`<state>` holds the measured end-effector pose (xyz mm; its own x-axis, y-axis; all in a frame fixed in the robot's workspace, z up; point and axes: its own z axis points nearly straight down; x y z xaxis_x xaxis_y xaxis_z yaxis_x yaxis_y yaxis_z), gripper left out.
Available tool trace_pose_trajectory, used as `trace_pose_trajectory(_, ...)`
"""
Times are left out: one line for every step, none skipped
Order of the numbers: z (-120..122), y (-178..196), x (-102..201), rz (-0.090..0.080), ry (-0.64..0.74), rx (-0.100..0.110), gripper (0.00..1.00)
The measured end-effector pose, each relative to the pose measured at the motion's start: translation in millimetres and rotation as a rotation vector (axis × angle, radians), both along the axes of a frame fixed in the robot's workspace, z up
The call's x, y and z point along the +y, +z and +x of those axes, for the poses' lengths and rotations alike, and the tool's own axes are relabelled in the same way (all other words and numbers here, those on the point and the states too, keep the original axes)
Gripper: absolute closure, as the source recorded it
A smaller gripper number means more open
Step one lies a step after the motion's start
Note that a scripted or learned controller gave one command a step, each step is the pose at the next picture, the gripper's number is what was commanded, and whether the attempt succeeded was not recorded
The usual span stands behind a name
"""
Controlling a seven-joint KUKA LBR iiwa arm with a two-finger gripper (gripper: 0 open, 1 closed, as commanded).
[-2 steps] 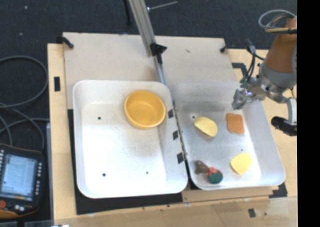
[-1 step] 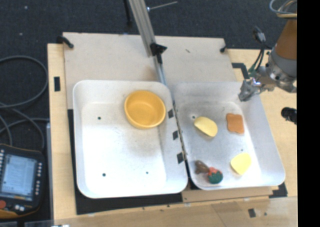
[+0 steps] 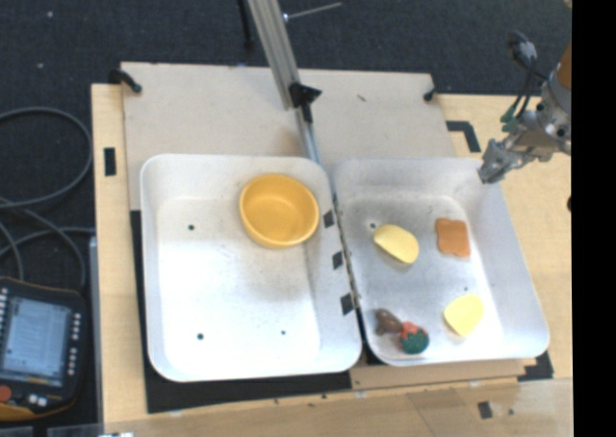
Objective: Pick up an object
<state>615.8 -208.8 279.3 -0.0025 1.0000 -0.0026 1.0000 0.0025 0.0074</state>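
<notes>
The right bin (image 3: 500,262) holds a pale yellow oval piece (image 3: 396,244), an orange-brown block (image 3: 452,238), a yellow wedge (image 3: 464,315) and a small brown, green and red toy (image 3: 404,333) near its front edge. A yellow bowl (image 3: 279,210) stands upright in the left bin (image 3: 192,271), near its back. My gripper (image 3: 493,166) hangs over the right bin's far right corner, up and to the right of the orange-brown block and apart from every object. I see nothing held in it.
A slanted metal post (image 3: 274,26) comes down from the top to the seam between the bins. A beige board (image 3: 212,108) lies behind the bins. A pendant with a screen (image 3: 34,334) and cables (image 3: 38,166) lie off the bench's left.
</notes>
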Motion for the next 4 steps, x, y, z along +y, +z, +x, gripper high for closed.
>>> trace_pose_trajectory(3, -14, 53, 0.002, 0.003, 0.006, 1.0)
trace_pose_trajectory(7, -7, 105, 0.004, 0.005, 0.007, 1.0)
trace_pose_trajectory(4, -3, 156, 0.004, 0.004, 0.007, 1.0)
trace_pose_trajectory(5, -2, 214, 0.004, 0.005, 0.008, 1.0)
